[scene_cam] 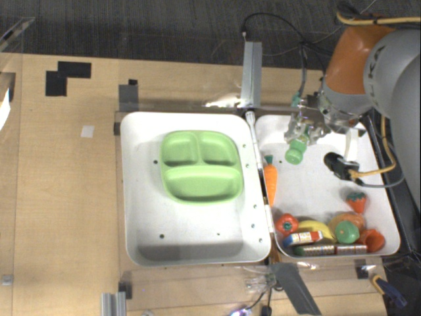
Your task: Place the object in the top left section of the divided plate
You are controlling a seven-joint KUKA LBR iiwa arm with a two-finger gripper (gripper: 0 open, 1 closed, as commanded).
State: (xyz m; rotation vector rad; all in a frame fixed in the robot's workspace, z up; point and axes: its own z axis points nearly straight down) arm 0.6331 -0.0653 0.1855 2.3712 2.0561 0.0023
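A light green divided plate (200,165) lies in the left white bin (141,242), with two small sections at its far side and one wide section at its near side. Its top left section (180,147) holds nothing. My gripper (301,135) hangs over the far left part of the right bin (388,209), to the right of the plate. Its fingers are shut on a small green bottle-shaped object (296,152), which hangs tilted just below them and above the bin floor.
An orange carrot (270,183) lies along the right bin's left wall. At that bin's near end are a tomato (287,224), a banana (314,229), a green and orange round fruit (346,229), a strawberry (356,201) and an orange cup (373,240). A metal post (252,78) stands between the bins at the back.
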